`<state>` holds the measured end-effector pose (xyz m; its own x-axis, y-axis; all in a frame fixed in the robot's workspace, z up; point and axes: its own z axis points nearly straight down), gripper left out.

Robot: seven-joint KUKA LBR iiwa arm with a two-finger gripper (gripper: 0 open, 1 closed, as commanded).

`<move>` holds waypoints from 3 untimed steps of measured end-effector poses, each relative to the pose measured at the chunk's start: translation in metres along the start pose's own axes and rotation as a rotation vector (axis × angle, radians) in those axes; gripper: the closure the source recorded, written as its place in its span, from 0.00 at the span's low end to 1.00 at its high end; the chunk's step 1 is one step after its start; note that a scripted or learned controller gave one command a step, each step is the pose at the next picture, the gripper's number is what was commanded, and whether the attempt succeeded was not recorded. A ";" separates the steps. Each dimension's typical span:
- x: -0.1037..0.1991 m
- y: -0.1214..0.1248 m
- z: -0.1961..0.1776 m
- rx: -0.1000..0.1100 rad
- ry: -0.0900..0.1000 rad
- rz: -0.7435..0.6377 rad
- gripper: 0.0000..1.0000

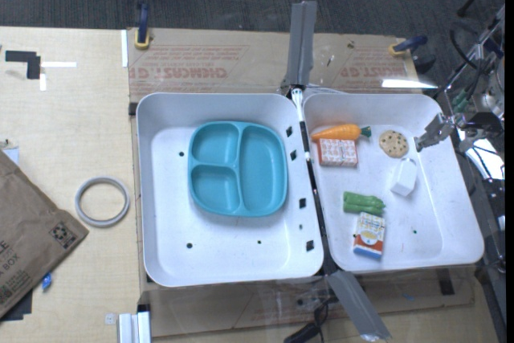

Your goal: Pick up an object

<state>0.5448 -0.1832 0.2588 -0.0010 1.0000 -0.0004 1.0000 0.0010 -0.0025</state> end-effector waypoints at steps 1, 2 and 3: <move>0.057 -0.040 0.110 0.001 0.001 0.028 0.00; 0.055 -0.044 0.153 0.002 0.001 0.202 0.00; 0.088 -0.051 0.165 -0.007 0.001 0.280 0.00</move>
<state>0.4931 -0.0957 0.0940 0.2751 0.9614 0.0008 0.9614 -0.2751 0.0043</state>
